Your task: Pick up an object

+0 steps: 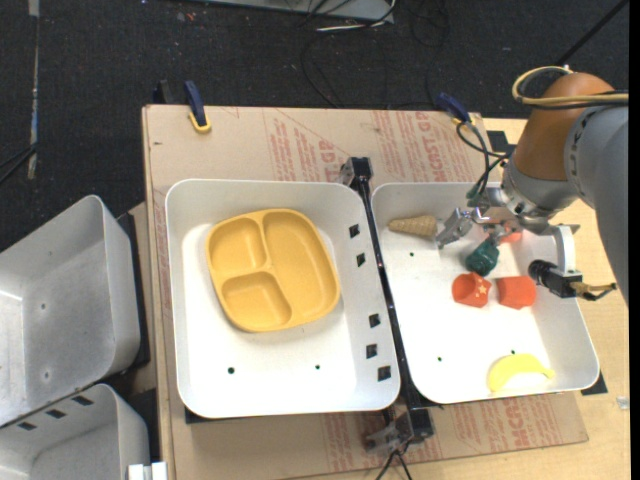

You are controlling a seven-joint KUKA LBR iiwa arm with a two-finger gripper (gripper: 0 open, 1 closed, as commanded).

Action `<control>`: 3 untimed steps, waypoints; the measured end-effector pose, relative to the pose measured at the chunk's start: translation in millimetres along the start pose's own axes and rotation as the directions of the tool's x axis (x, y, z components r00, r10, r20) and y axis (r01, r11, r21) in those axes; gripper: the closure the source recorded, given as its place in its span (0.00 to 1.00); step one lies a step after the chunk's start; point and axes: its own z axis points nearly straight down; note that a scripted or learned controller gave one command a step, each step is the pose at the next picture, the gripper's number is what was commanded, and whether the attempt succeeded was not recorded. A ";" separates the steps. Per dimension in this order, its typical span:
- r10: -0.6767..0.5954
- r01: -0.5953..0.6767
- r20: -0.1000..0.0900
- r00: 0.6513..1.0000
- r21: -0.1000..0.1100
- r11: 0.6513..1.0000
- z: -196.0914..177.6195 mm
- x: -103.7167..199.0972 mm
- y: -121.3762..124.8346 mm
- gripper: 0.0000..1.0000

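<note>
Two metal fingers of the gripper (470,220) sat in the upper middle of the right bin (575,363), and I could not tell from this slanted view whether they were parted or clenched; nothing I could see lay between them, so I did not count anything as held. Just below and to the right of the tips, close enough that it might have been touching, lay the dark green object (483,258), and I judged that to be the likeliest target. Its long axis ran on a diagonal from upper right to lower left of the frame, so I reckoned the fingers would need to come down a little toward the lower right and straddle it across that diagonal. To the left of the tips, near but apart, lay the tan cone (414,226), its point toward the left of the frame. Further down sat the orange-red piece (472,290) and the red block (517,292), just beside each other, and well apart near the lower right edge of the bin lay the yellow banana-shaped piece (518,372). Over in the left bin (195,368) rested the yellow divided plate (270,268), out of the arm's way
</note>
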 end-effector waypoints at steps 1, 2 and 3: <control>0.001 0.000 0.009 1.000 -0.009 1.000 -11.8 -3.5 0.6 1.00; 0.002 -0.002 0.012 1.000 -0.015 1.000 -75.1 0.8 4.0 1.00; 0.002 -0.002 0.012 1.000 -0.015 1.000 -127.5 1.2 5.0 1.00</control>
